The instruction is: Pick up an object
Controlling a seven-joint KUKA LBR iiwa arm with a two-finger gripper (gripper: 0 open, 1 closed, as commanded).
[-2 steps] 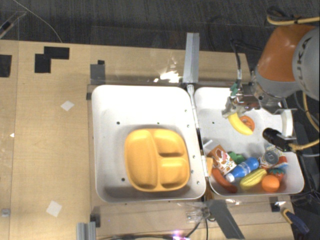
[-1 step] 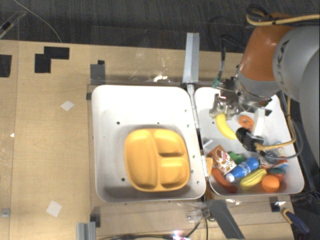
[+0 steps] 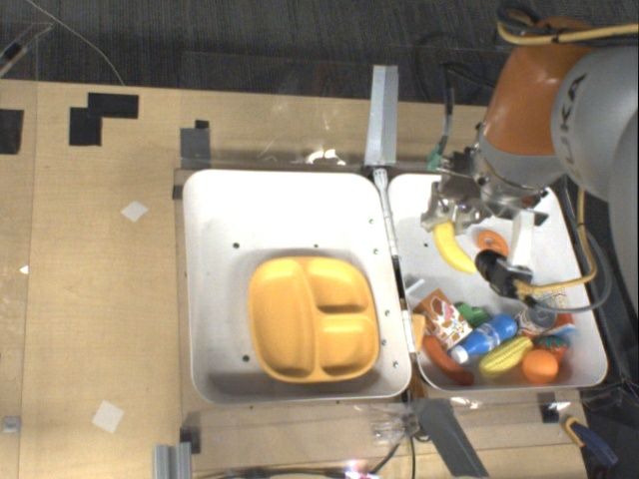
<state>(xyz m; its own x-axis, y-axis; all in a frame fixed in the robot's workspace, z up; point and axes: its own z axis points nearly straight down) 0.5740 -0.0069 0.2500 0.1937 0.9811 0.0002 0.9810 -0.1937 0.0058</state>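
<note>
My gripper [image 3: 448, 215] hangs over the back part of the right bin [image 3: 409, 200], under the grey and orange arm. A yellow banana [image 3: 457, 252] lies just in front of it, its upper end right at the gripper's tip; whether it is gripped or only touched I cannot tell. Beside the banana sits a small orange ring-shaped piece [image 3: 490, 239], partly covered by the wrist.
The right bin's front holds a brown carton [image 3: 441, 317], a blue bottle [image 3: 483, 335], a yellow toy [image 3: 505, 356], an orange ball [image 3: 540, 365] and green and red pieces. A yellow divided plate [image 3: 313, 316] lies in the left bin [image 3: 215, 218]. A metal post [image 3: 381, 118] stands behind the bins.
</note>
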